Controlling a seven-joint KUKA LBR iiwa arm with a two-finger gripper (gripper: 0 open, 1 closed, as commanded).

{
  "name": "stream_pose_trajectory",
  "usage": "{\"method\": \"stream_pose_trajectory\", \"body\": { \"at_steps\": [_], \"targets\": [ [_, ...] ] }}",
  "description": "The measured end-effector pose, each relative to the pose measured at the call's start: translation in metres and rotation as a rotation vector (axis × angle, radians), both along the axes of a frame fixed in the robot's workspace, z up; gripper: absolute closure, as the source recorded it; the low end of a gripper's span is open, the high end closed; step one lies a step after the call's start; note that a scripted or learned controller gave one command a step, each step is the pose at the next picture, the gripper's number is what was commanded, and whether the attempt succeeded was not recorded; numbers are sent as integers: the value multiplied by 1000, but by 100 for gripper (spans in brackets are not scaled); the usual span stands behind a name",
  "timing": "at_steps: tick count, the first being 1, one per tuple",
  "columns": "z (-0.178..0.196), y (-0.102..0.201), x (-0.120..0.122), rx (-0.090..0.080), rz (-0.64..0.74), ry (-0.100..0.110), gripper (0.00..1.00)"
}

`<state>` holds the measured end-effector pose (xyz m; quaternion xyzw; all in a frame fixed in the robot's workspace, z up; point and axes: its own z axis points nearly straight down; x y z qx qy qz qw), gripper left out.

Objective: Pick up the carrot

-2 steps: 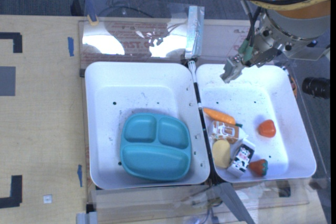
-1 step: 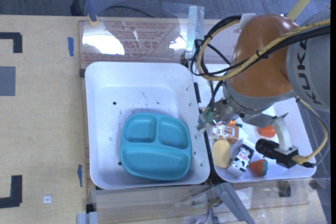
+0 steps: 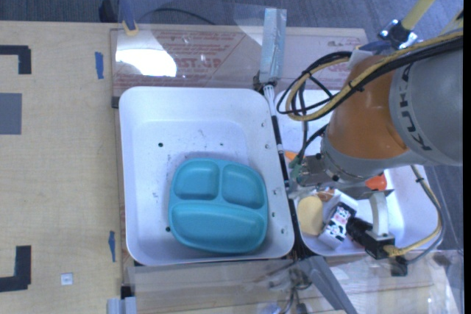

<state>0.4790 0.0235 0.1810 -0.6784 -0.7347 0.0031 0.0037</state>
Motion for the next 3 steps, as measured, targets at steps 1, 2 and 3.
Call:
{"method": "stream_pose_trajectory", "body": {
  "at_steps": [1,2,3],
  "targets": [
    [15,-74,38,-5,-499,-5,100],
    [15,-73,38,-4,-498,-4,0],
    [0,-34,68,-3,-311,-5,0]
  ]
}}
